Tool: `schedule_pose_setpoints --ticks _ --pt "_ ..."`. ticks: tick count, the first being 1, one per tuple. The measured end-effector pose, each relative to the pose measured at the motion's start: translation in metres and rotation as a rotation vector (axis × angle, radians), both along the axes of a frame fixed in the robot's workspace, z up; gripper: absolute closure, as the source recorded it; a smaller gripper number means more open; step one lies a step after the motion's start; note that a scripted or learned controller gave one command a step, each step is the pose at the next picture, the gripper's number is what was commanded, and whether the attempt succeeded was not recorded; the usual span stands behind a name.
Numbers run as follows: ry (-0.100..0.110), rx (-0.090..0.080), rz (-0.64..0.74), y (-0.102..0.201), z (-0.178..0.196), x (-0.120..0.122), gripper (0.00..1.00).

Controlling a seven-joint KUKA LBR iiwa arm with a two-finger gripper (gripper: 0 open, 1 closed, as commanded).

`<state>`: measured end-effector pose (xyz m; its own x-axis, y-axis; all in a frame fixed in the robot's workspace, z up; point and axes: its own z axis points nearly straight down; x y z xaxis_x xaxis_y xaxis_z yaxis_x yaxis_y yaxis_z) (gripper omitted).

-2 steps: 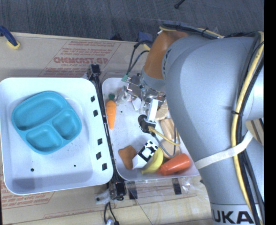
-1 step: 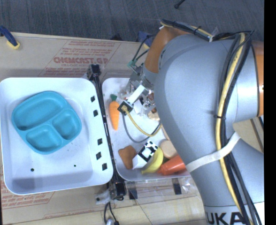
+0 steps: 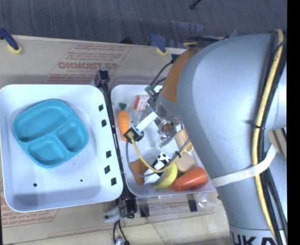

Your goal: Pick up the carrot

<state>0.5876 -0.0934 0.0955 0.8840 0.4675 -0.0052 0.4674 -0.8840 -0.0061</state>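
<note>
I see the carrot (image 3: 123, 122) lying at the right bin's (image 3: 120, 163) left wall. Gripper (image 3: 166, 125) hangs just right of it; its grip state I cannot tell.

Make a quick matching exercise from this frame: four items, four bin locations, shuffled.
Items:
1. carrot
2. blue tray
3. banana
4. red-orange vegetable

Places:
A. left bin
B. right bin, against its left wall
C. right bin, near-right corner
D. right bin, near edge, just left of the red-orange piece

Pairs: 1-B, 2-A, 3-D, 4-C
</note>
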Motion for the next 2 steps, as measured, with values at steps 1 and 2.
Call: schedule_pose_setpoints --ticks 1,2 --pt "0.004 0.005 0.007 0.001 0.009 0.0 1.0" --pt "-0.01 0.002 -0.035 0.077 0.099 -0.044 1.0"
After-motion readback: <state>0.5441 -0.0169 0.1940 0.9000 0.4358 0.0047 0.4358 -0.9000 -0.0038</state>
